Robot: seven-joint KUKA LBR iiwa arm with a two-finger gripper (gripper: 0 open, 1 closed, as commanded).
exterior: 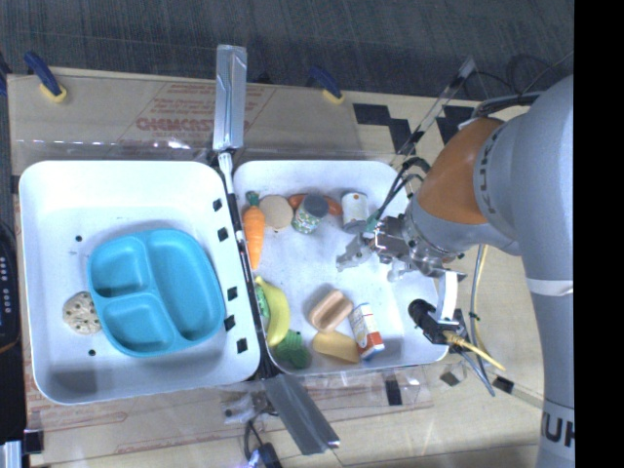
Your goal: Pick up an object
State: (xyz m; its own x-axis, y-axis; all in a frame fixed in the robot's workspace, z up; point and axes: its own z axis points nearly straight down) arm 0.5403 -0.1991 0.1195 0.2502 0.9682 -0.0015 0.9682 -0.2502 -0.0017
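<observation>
Grey arm (531, 193) reaching over right bin (292, 175) | gripper (363, 252) above bare floor, jaw state unclear, nothing held | step: approach | next: descend onto hot dog (330, 310)

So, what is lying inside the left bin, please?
Inside the left bin lie a blue divided plate, its three compartments bare, and a round cookie touching the plate's left edge. Whatever lies beneath the plate is covered.

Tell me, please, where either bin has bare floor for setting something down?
Left bin: bare strip above the blue tray, and the corner below the cookie. Right bin: a patch mid-floor between carrot, hot dog and gripper. Its top and bottom edges are crowded.
</observation>
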